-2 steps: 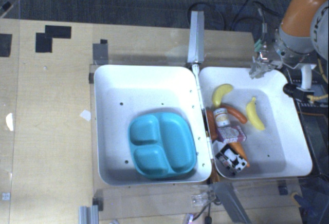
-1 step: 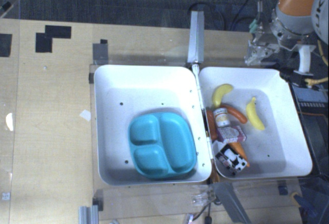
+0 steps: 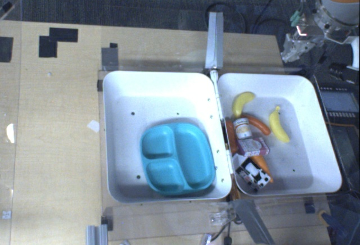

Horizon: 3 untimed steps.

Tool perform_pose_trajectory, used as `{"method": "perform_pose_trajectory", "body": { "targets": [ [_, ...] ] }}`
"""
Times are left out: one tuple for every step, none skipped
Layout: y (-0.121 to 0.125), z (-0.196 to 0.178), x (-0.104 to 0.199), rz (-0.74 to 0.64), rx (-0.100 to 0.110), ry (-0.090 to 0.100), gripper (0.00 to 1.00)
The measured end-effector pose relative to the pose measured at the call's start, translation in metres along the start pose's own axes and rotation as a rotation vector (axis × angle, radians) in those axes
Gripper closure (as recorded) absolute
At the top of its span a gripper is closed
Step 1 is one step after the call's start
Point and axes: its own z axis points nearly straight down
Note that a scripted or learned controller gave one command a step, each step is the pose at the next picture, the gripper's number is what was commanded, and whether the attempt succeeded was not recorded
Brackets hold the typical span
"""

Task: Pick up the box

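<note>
Nearest us, one blue tray (image 3: 178,157) fills the front of the left bin (image 3: 115,126). We count two bananas (image 3: 242,101) (image 3: 278,125) in the right bin (image 3: 315,143), one box (image 3: 253,175) at its front-left corner. We cannot tell the gripper's (image 3: 298,41) state.

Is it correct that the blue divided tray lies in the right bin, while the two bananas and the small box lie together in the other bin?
Not quite. The camera view shows the blue divided tray in the left bin, not the right one. The rest holds: the two bananas and the small box lie together in the other bin, the right bin.
</note>
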Motion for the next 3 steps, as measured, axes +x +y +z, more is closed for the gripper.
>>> {"method": "perform_pose_trajectory", "body": {
  "targets": [
    [-0.002, -0.051, -0.046, 0.073, 0.000, 0.000, 1.00],
    [-0.042, -0.052, -0.017, -0.088, 0.002, 0.001, 1.00],
    [-0.005, -0.012, -0.057, -0.424, 0.000, 0.000, 1.00]
  ]
}}
